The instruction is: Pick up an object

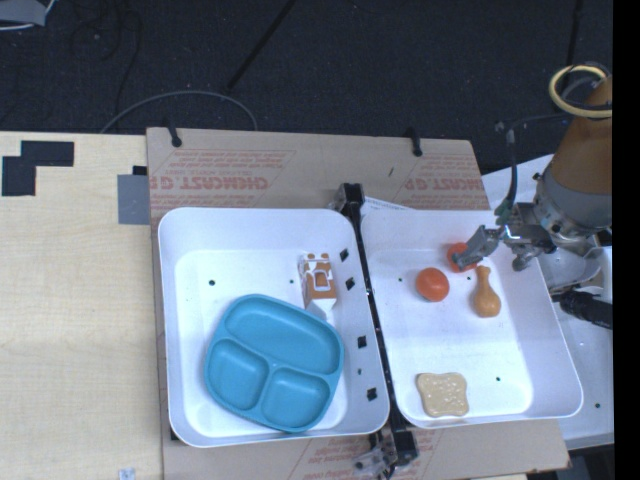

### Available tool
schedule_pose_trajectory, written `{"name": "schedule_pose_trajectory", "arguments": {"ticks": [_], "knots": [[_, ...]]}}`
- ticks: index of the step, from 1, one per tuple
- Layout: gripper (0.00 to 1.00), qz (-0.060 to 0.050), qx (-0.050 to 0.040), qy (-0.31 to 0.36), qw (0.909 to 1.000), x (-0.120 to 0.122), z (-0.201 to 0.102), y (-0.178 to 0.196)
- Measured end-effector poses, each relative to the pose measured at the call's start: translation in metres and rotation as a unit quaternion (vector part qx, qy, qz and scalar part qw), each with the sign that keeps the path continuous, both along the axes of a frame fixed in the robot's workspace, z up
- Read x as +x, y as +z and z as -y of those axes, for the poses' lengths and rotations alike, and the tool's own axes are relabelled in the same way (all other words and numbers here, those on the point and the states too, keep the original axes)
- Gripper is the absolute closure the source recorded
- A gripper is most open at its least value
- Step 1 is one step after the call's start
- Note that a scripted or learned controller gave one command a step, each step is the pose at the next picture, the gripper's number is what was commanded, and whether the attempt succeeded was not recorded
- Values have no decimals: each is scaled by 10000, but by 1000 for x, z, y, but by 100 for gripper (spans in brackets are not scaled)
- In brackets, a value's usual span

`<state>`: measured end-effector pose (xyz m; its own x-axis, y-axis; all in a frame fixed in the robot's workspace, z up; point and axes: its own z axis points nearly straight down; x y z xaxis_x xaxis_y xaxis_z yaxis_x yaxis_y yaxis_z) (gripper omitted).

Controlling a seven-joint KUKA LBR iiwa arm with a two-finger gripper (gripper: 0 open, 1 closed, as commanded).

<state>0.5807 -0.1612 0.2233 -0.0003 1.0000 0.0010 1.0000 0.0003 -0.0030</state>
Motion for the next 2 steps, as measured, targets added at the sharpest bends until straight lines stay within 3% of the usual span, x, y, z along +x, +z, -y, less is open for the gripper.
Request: {"name": "schedule_pose_trajectory", "arguments": {"ticks": [2], "knots": [[0,-2,0,-6,10000,4,-10,-114]]}}
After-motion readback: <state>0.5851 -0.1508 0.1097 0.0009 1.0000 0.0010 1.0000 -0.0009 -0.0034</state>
